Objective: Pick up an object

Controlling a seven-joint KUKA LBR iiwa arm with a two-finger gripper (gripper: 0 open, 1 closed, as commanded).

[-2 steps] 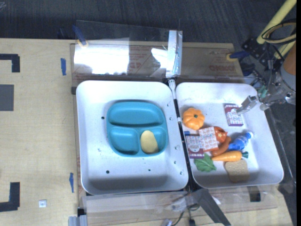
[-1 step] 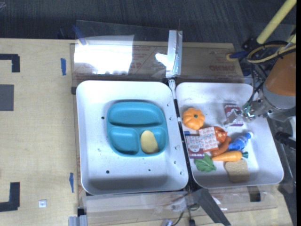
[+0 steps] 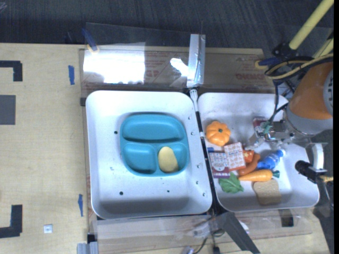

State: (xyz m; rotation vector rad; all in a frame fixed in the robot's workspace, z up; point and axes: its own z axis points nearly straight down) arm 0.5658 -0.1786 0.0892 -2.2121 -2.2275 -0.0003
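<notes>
Objects to pick: we see a pile of toy food in the right bin (image 3: 302, 192), on the right side of the surface (image 3: 42, 142).
Pumpkin: a small orange pumpkin (image 3: 218, 133) sits at the far left of that pile.
Carrot and bread: an orange carrot (image 3: 255, 176) lies near us, touching a brown bread slice (image 3: 267, 191). A green leaf (image 3: 231, 183) lies just left of them.
Blue thing: a small blue object (image 3: 270, 159) lies just beyond the carrot.
Left bin: the left bin (image 3: 103, 157) holds a blue tray (image 3: 153, 143) with a yellow egg shape (image 3: 168, 159) in its near right part.
Arm: the gripper (image 3: 267, 131) hangs over the far middle of the right bin.
Jaws: we cannot tell if they are wide or narrow, and we see nothing in them.
What could go wrong: we think the toys lie so close that the jaws may bump two at once, or push one away. The round pumpkin may slip out.
Writing: a red and white packet (image 3: 226, 157) has print on it, but it is too small for us to read. The board (image 3: 159, 70) at the far side has faint red letters we cannot read.
</notes>
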